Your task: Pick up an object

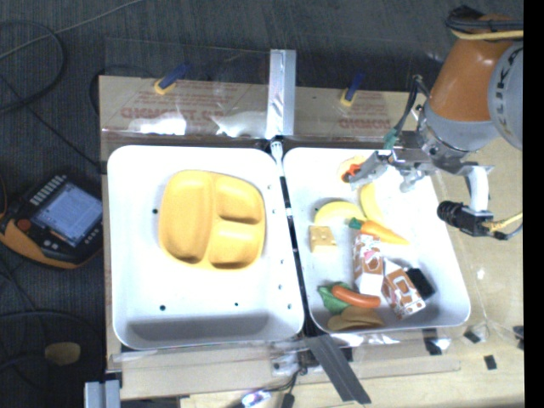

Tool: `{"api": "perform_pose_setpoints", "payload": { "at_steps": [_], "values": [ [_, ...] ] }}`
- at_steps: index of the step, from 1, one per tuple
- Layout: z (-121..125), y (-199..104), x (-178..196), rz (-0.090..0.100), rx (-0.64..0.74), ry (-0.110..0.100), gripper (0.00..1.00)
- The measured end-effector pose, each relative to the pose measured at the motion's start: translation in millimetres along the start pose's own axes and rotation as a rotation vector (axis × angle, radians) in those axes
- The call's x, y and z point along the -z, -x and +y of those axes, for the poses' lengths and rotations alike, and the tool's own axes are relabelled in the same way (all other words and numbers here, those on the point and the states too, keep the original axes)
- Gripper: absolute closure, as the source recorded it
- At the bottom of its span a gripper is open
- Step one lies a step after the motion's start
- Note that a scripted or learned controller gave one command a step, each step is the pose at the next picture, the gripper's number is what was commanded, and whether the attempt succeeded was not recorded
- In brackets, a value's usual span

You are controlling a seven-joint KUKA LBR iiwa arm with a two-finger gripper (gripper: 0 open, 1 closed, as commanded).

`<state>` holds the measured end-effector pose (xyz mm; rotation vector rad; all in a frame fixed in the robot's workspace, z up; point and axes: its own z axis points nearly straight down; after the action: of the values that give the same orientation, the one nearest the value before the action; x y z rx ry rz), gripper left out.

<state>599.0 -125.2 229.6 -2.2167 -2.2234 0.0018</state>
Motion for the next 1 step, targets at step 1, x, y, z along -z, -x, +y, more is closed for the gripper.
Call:
{"api": "perform_pose_setpoints", "payload": {
  "at_steps": [1],
  "values": [
    [21.2,16.3,-118.5,-0.005,0.025,0.031,0.00]
  ]
}}
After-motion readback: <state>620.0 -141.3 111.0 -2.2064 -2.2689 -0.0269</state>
